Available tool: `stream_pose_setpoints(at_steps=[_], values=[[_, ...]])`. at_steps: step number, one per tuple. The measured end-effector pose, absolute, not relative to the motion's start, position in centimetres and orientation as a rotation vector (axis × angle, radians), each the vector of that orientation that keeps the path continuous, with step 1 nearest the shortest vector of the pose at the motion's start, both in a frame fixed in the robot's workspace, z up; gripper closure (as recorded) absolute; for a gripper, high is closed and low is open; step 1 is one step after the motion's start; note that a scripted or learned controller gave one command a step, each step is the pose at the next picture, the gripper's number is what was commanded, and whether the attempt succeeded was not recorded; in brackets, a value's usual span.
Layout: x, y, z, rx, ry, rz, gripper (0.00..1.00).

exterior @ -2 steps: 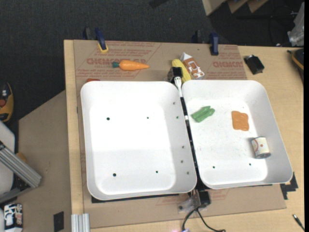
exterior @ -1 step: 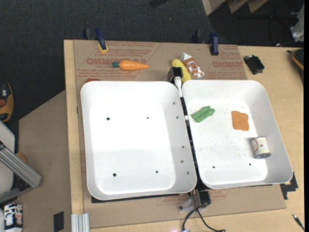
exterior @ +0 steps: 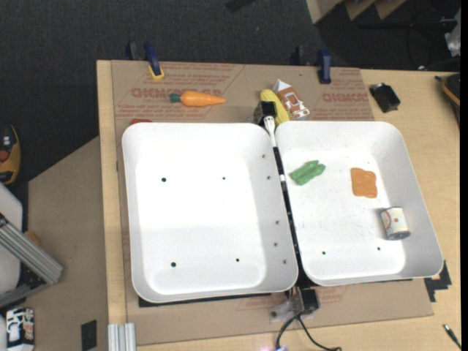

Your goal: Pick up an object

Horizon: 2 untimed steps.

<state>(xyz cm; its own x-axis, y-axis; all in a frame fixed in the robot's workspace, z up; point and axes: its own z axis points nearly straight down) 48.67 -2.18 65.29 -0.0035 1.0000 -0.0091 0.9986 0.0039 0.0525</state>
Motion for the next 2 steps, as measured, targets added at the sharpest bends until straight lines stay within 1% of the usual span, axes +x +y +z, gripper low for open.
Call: stream_pose_setpoints(at_steps=[2], values=[[48.8,-2.2,67.5,2.180,2.188,0.057,1.00]])
